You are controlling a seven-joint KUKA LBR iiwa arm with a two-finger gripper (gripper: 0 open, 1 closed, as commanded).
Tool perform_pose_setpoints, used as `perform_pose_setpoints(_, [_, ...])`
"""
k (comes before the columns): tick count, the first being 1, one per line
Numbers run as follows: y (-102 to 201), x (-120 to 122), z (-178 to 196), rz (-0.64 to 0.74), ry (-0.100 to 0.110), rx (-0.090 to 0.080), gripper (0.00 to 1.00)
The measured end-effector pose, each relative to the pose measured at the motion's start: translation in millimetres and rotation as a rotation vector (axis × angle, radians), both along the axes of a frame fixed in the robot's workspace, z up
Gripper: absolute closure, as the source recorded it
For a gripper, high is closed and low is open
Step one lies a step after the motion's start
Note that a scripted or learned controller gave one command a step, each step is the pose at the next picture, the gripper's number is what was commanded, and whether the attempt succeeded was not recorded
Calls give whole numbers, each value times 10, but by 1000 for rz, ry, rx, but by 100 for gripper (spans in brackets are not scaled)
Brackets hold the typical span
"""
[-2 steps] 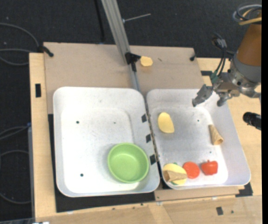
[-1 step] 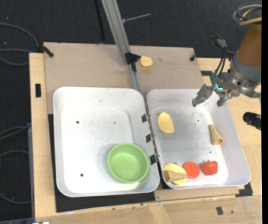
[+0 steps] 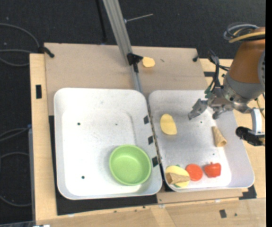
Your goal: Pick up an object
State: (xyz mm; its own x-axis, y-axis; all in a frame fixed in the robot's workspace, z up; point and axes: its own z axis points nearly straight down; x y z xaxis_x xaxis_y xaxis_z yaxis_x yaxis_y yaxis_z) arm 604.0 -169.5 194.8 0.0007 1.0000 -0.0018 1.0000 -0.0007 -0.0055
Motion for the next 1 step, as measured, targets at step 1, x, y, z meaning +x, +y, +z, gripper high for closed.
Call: perform_pose_setpoints(1, [10, -15, -633, -1, 0, 0, 0])
